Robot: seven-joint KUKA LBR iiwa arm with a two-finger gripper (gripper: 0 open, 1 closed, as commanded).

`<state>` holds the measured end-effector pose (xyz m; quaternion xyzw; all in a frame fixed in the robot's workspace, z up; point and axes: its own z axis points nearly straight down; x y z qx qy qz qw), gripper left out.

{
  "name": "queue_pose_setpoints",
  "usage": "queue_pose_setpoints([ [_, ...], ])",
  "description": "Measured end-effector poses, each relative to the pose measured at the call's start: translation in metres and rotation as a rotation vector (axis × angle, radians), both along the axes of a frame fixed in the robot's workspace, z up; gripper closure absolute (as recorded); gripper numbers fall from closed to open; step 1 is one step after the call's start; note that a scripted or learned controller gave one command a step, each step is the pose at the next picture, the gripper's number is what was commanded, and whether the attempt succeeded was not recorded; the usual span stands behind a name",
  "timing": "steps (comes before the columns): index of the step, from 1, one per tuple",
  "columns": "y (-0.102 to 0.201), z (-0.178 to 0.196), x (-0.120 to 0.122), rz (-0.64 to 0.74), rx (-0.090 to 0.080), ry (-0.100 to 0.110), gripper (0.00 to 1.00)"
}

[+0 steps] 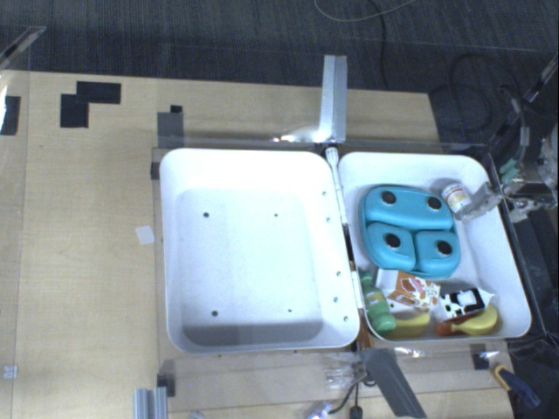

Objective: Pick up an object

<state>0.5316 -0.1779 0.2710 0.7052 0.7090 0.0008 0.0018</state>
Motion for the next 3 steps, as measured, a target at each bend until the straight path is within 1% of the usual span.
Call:
queue_pose_setpoints([
  [1,-0.027,-0.062,0.076,-0.046,0.000,0.000,0.00],
  [2,-0.027,-0.061,0.076,-0.046,-0.001,-0.001,0.00],
  [3,-0.017,-0.142,0.108,-0.036,-0.001,-0.005,0.00],
])
